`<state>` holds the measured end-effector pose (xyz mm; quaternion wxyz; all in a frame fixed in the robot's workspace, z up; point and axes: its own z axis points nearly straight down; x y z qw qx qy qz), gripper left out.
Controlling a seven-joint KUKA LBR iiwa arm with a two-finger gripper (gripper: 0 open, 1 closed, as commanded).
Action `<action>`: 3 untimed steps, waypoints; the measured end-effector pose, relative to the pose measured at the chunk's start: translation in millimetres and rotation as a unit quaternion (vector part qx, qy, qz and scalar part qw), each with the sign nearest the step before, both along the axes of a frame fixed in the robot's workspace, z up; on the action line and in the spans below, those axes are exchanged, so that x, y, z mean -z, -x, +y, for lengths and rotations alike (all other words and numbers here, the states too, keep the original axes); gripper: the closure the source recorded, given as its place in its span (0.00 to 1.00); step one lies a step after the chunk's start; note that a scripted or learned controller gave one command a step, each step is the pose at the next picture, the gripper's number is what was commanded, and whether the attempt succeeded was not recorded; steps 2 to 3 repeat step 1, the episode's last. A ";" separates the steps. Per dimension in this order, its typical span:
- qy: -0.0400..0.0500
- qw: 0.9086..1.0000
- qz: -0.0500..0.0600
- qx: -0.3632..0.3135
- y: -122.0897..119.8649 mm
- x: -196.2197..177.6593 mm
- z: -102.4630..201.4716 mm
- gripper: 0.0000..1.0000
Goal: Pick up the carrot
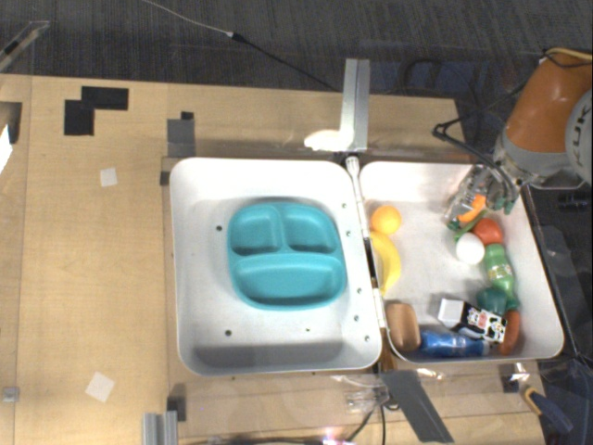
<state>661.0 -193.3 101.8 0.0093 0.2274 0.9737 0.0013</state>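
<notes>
The carrot (469,213), small and orange with a green top pointing to the lower left, lies in the right bin (422,276) near its far right corner. My gripper (482,197) hangs directly over the carrot's upper end and overlaps it. The grey arm with its orange band (547,109) comes in from the upper right. Whether the carrot is gripped is hidden by the gripper body.
Close to the carrot are a red tomato (489,231), a white egg (470,248) and a green bottle (498,273). An orange (385,219), a banana (387,260), a brown potato (402,324) and a blue bottle (451,343) lie further off. The left bin holds a teal divided plate (283,253).
</notes>
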 end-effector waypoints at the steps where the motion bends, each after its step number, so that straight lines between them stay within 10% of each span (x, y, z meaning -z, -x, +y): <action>1: -0.002 0.992 0.002 0.126 -0.1 -56.9 38.2 1.00; 3: -0.002 0.992 0.002 0.126 -0.1 -56.9 38.2 1.00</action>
